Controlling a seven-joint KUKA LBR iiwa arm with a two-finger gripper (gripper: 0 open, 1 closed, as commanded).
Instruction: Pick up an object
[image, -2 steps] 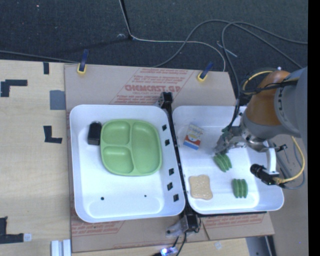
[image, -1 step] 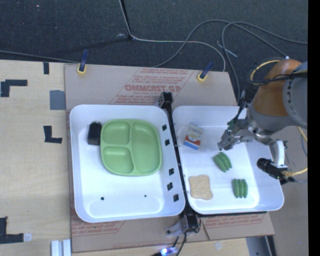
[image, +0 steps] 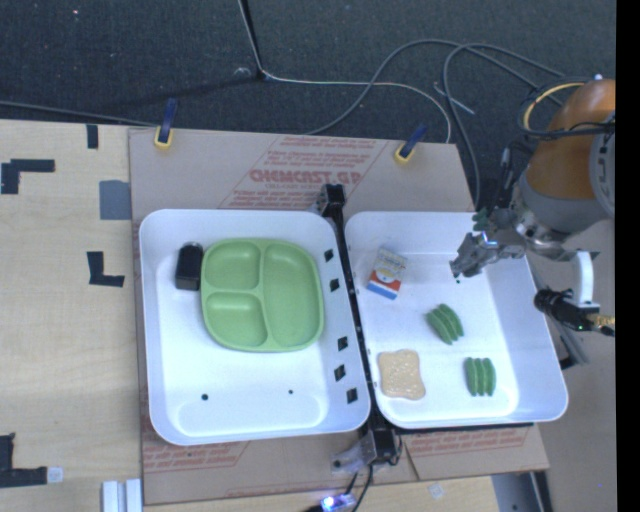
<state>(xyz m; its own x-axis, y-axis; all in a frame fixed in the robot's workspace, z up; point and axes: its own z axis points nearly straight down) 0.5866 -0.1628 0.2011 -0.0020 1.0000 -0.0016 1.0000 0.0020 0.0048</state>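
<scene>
The right bin (image: 520, 300) holds a small white, blue and red carton (image: 387, 273), a slice of toast (image: 401, 374), and two green pods, one (image: 445, 323) mid-bin and one (image: 480, 376) near the front right. My gripper (image: 467, 262) hangs over the bin's upper right part, above and right of the nearer pod and well right of the carton. Nothing shows between its fingers. Whether they are open or shut is not discernible.
The left bin (image: 165, 370) holds a green divided plate (image: 263, 294) and a small black block (image: 188, 266) at the plate's left. A black divider (image: 343, 300) separates the bins. Cables run across the dark floor behind the bench.
</scene>
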